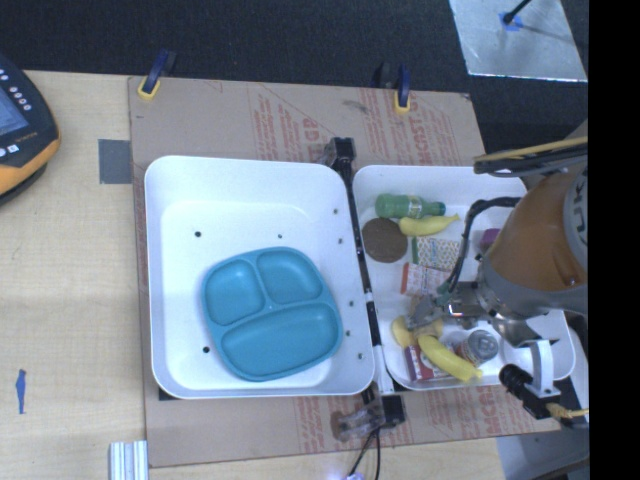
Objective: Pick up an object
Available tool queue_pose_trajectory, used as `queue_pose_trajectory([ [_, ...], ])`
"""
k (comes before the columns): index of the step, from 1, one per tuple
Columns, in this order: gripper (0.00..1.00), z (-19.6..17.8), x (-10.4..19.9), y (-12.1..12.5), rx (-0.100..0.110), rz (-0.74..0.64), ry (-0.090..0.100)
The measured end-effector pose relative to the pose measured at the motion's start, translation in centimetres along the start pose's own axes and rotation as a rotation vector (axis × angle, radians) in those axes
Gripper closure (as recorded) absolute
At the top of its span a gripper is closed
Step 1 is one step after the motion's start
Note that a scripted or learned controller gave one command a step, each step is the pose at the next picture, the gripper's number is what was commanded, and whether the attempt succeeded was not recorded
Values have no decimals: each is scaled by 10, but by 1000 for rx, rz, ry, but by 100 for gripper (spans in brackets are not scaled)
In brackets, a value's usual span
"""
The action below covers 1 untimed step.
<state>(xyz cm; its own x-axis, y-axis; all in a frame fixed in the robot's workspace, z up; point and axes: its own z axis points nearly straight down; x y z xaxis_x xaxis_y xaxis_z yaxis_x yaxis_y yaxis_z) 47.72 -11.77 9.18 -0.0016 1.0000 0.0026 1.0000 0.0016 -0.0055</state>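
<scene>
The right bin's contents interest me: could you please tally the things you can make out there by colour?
Yellow: 2, banana near the top, banana near the bottom
Green: 1, bottle
Brown: 1, round disc
Total: 4; other items there are too cluttered to identify.

Green bottle [408, 207] on its side, far end of right bin [452, 177], yellow banana [428, 225] just beside

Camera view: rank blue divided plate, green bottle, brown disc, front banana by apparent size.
1. blue divided plate, by far
2. front banana
3/4. green bottle and brown disc: bottle longer, disc wider, so too alike to rank.
</scene>
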Motion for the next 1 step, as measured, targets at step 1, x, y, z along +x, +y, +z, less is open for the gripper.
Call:
queue_pose_trajectory([
  [1,0,0,13,15,-4,-6,-2],
])
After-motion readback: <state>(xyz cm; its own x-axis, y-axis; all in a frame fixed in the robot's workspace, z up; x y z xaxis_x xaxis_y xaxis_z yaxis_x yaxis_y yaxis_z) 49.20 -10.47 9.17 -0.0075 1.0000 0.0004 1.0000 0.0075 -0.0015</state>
